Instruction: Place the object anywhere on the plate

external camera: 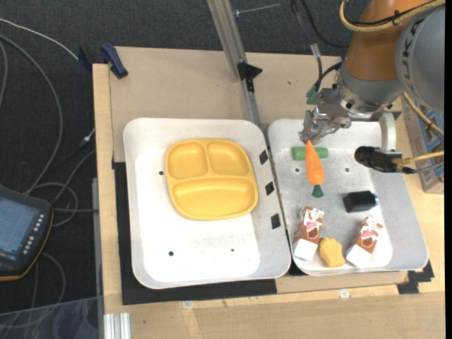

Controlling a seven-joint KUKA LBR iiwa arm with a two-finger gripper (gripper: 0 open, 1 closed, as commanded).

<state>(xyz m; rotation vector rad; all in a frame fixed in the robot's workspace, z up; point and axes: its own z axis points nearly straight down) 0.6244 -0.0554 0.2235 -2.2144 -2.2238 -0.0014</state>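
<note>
You are seeing one orange toy carrot (pixel 314 168), two cartons (pixel 309 232); pincer (pixel 311 135) is hovering, grip state unclear.

arm (pixel 395 41): we saw it cut off by the top and right edges
gripper (pixel 311 134): we could not tell its finger state
carrot (pixel 314 167): its upper end sat under the gripper

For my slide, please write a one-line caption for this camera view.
Claw above the toy carrot in the right bin; yellow plate waits in the left bin.
</note>
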